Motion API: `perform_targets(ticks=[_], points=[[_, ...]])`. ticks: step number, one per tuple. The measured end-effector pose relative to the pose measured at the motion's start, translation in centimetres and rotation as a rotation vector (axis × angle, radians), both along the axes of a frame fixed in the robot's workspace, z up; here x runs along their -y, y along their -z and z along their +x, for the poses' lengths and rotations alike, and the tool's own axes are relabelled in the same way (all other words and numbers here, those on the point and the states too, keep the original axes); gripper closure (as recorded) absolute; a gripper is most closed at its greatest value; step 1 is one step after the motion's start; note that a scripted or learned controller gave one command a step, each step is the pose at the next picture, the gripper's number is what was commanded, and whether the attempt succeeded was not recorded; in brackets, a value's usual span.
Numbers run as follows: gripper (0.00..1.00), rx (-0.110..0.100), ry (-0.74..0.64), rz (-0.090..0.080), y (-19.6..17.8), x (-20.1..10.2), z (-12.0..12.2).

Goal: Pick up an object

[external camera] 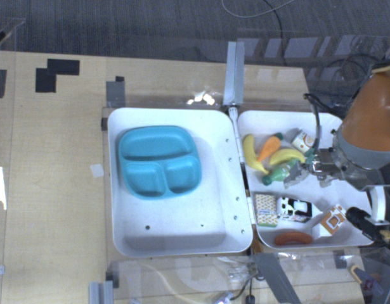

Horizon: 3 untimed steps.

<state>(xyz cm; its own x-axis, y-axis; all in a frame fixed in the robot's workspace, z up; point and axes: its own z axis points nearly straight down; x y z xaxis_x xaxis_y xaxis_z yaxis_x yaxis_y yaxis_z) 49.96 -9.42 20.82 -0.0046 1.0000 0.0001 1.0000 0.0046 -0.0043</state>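
Claw (300,171) sits low in the right bin (353,238), centre-right of frame, over the toy food pile; cannot tell its opening. Just left of it: a green piece (273,177), two yellow bananas (252,154), an orange carrot (268,148). Lower in that bin: checkered packet (266,209), black-and-white toy (293,209), red sausage (292,238), small carton (331,221). Left bin (214,227) holds a blue divided tray (159,160). Both bins rest on the tabletop (49,189).

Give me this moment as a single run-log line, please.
phase: reach | gripper: low in right bin, at yellow and green toys | grasp: unconfirmed | left bin: blue divided tray
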Motion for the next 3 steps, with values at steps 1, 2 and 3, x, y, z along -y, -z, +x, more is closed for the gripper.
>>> perform_targets(ticks=[1, 2, 3], points=[[0.0, 0.0, -0.078, 0.0, 2.8, -5.9, 6.7], [0.0, 0.001, -0.299, 0.001, 9.1, -0.7, 9.3], [0.0, 0.01, -0.371, 0.0, 12.0, 0.4, 11.4]])
